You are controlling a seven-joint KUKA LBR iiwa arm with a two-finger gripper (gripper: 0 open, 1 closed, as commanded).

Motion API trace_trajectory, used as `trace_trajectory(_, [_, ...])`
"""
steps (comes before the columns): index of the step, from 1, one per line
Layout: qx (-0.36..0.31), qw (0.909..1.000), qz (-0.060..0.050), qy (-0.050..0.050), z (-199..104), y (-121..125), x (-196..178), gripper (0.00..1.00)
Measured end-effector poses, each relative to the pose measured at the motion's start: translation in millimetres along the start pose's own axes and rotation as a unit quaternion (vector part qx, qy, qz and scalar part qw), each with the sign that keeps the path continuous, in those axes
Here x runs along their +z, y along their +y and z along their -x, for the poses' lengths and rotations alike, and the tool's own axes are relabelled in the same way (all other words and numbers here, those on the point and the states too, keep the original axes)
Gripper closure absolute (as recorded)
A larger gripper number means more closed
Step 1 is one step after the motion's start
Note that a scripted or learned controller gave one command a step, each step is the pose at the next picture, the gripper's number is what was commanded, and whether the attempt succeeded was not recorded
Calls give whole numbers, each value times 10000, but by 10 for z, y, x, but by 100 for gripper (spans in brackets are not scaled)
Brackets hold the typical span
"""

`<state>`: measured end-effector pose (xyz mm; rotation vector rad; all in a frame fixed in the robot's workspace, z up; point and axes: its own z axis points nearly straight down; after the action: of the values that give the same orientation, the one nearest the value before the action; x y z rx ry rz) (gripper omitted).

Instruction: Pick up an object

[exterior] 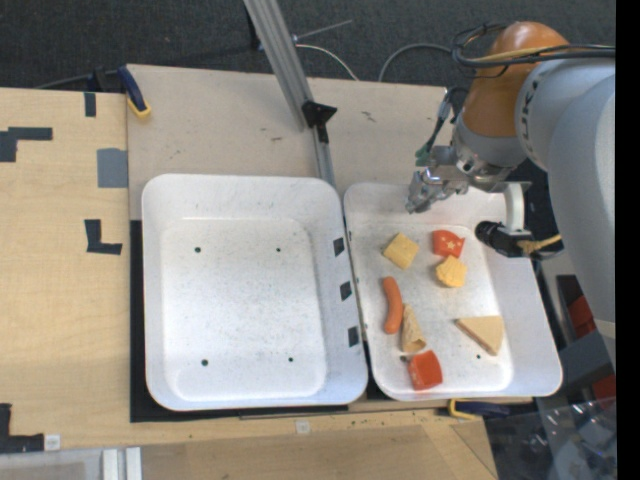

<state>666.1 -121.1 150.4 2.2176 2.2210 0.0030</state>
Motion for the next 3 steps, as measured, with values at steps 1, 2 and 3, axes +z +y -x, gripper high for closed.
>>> trace_trajectory(1, [-3,10000,12,-3,38,104,-571,100])
trace_trajectory(2, [-1,10000,-10,5,29,110,-737,100])
trace_trajectory(3, [-26,10000,-14,11,-552,49,-844,100])
